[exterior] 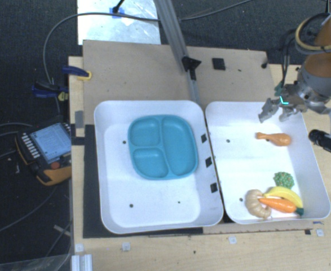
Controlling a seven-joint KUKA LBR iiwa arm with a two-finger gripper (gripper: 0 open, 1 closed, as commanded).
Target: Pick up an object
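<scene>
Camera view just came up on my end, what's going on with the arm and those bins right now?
The arm reaches in from the right with its claw open over the far edge of the right bin, holding nothing. The nearest item is a toy chicken drumstick, lying just below the claw and apart from it. A croissant, carrot, banana and broccoli sit clustered in that bin's near corner. The left bin holds a blue divided plate. Nothing has been picked up yet.

Bright, even overhead light, soft shadows, slightly soft focus, perhaps mild glare.
</scene>
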